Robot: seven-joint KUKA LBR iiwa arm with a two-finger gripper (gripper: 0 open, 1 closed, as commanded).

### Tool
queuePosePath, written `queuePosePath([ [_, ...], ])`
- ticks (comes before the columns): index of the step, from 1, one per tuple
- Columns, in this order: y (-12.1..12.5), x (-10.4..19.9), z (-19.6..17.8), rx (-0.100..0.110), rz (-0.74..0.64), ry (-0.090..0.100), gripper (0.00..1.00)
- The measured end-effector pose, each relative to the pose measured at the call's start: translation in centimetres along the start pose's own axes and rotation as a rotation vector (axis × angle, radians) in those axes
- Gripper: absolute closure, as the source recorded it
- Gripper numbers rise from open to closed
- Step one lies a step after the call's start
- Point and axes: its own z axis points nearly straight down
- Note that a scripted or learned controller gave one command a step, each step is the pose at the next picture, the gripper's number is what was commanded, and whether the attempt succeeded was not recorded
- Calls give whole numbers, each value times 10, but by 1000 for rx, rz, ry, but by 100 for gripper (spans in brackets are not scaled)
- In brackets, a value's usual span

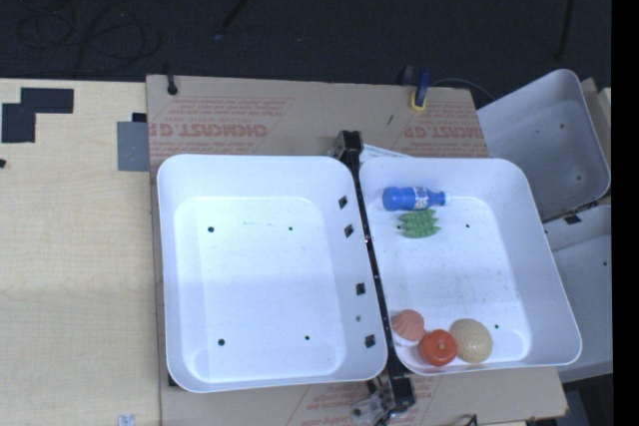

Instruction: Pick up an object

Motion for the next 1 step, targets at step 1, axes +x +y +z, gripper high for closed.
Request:
queuePosePath([
  [1,0,0,-47,-6,-5,-2,100],
])
